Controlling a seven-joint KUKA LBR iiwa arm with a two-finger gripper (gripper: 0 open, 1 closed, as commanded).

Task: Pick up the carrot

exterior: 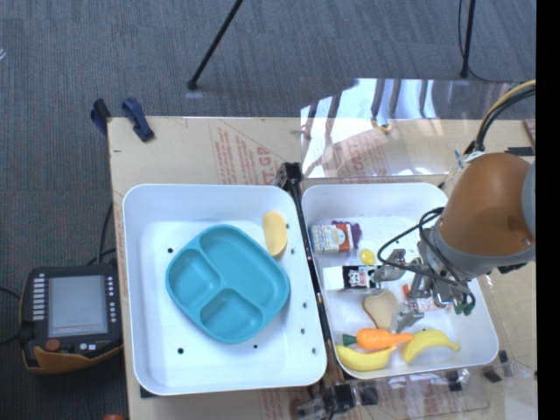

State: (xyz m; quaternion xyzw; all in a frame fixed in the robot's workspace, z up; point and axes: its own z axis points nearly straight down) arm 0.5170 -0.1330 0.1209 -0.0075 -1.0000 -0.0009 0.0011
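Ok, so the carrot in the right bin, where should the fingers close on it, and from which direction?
Probably the carrot's thick orange middle, coming straight down from above. It lies flat and roughly left-right in the right bin, so the fingers should close across its width. It is crowded: a banana sits right below it, another banana by its right tip, and the bread slice just above. The gripper hovers nearby.

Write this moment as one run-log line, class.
task: pick up carrot | gripper: above carrot's right end, right bin | carrot: lying between two bananas, not lifted | status: not grasped
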